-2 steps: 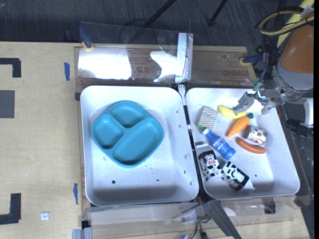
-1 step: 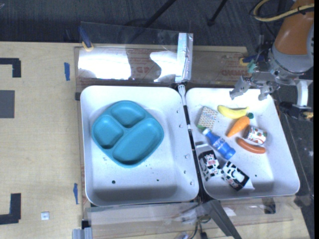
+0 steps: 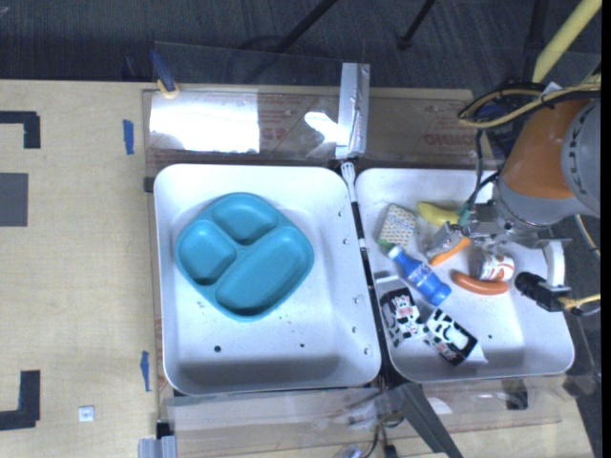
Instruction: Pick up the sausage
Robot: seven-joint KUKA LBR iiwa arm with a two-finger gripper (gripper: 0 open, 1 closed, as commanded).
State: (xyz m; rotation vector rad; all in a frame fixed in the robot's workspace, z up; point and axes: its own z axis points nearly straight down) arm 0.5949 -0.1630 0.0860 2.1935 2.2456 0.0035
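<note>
Gripper is low over the right bin, near its right edge; can't tell its state. Sausage lies on the bin floor right below it. Blue bottle just left. Blue divided plate in the left bin.

you have one fixed camera, mounted above the bench and looking down at a slant, so the far edge with the dark floor sits at the top of the frame and the near edge at the bottom. it stands far enough back to take in both white bins whole, the left bin near the middle and the right bin toward the right side, with a wide strip of bare bench on the left. the arm comes in from the right edge of your view, over the right bin.
</note>
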